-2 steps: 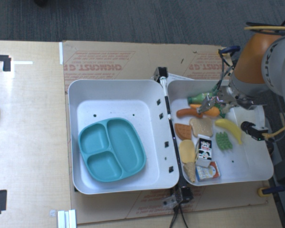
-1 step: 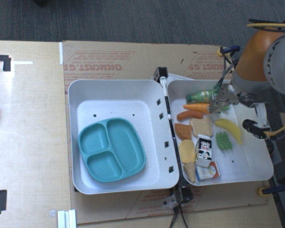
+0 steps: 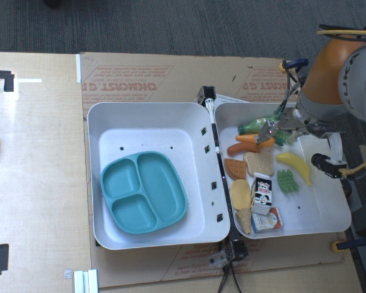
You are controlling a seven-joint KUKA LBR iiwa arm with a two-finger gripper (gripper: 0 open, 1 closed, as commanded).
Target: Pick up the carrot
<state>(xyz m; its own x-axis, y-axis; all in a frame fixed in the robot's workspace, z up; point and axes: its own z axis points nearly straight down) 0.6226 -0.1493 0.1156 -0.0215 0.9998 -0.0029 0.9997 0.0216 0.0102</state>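
The end effector [image 3: 269, 131] sits over the carrot [image 3: 247, 143]; I cannot tell its grip, and crowding from the green bottle [image 3: 256, 126] could spoil the pick.

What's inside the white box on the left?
Inside the left white plastic bin lies one teal plastic plate with three sections, and nothing rests on it. The bin floor under the plate is covered, so that part can't be seen.
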